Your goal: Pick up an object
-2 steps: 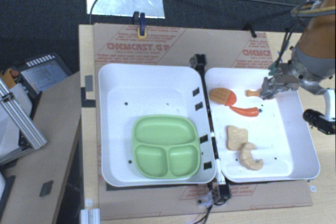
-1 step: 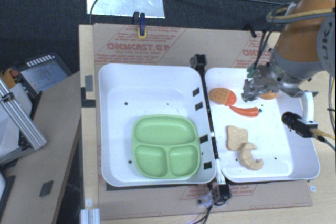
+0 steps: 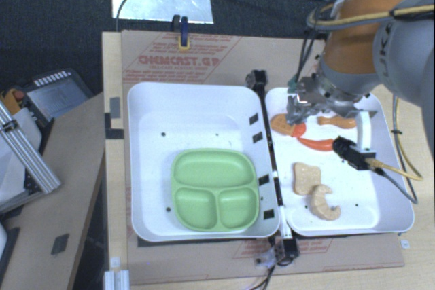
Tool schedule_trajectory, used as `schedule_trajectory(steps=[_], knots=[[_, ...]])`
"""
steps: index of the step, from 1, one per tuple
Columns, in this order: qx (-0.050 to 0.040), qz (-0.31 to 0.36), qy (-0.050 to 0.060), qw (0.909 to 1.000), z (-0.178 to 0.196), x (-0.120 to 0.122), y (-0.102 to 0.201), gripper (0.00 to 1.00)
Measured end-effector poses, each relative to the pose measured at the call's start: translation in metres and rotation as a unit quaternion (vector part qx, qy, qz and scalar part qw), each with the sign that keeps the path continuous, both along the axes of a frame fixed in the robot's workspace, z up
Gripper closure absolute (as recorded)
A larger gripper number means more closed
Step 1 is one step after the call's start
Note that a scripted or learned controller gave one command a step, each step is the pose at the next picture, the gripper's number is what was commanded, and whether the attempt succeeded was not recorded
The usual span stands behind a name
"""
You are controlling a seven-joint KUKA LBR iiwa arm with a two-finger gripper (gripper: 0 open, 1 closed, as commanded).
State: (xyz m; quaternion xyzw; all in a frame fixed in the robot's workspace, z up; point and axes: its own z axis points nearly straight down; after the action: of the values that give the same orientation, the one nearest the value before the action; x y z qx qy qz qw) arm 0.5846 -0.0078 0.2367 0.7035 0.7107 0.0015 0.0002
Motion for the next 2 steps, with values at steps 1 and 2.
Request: schedule_trajectory(steps=[1, 2], knots=[[0.0002, 0.0, 0.0, 1.0, 0.004, 0.0, 0.05, 1.0], [-0.0003, -0.001, 0.0, 1.0, -0.01, 0.013, 0.098, 1.0]])
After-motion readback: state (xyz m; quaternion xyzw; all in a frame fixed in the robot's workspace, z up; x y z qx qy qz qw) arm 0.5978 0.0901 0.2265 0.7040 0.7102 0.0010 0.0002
